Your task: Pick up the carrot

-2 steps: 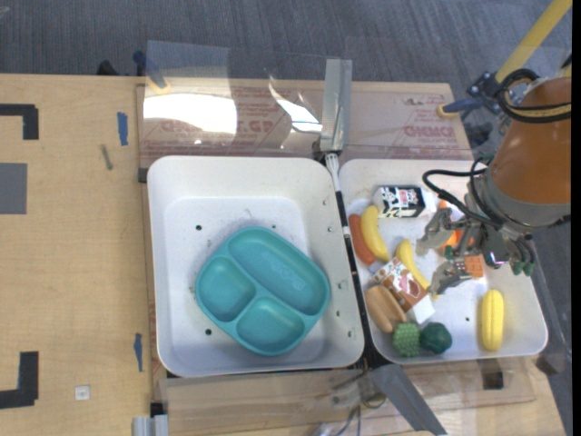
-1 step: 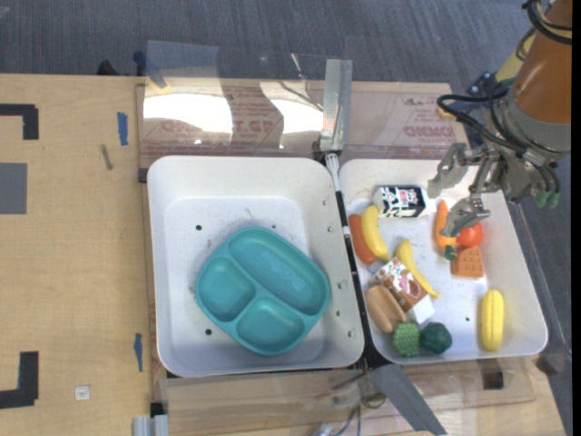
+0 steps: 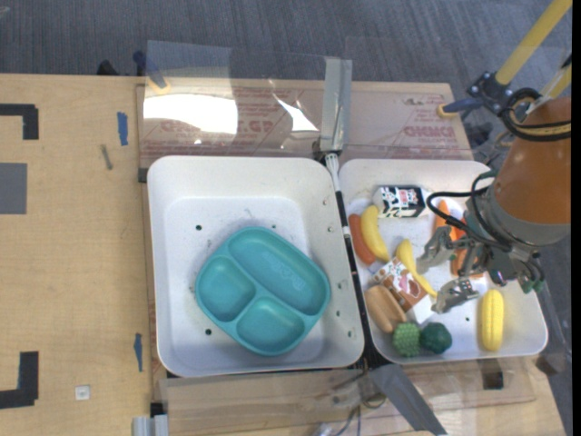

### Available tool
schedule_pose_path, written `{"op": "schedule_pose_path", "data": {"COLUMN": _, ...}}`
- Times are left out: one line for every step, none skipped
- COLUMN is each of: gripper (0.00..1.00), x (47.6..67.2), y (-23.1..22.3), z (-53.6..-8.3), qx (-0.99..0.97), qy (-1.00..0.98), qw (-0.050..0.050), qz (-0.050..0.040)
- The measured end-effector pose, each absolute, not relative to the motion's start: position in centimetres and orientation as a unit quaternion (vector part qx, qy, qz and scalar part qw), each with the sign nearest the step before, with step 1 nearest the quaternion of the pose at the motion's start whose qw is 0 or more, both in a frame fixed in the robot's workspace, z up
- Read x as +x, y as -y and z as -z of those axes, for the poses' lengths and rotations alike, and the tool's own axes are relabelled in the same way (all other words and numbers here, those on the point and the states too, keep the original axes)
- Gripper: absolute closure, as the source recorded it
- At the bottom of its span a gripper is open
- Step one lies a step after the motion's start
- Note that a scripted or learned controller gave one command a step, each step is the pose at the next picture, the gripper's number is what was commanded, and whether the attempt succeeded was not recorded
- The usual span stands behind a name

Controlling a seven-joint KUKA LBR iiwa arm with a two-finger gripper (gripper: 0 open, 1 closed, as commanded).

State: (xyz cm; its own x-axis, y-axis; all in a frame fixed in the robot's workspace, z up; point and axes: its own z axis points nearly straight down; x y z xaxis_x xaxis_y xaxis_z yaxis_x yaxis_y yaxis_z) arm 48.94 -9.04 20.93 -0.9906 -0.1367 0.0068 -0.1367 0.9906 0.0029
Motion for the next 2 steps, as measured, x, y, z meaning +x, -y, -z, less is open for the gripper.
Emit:
{"op": "schedule_pose_path", "data": {"gripper": 1.0, "x": 52.88, "y": 6.29, "z": -29.02, "qx": 0.097, "qy": 0.995, "qw": -0.006, "qz": -0.0005}}
{"op": "schedule_pose_path", "data": {"gripper": 1.0, "x": 53.01, "y": 6.25, "z": -29.95, "qx": 0.096, "qy": 0.995, "qw": -0.008, "qz": -0.0005}}
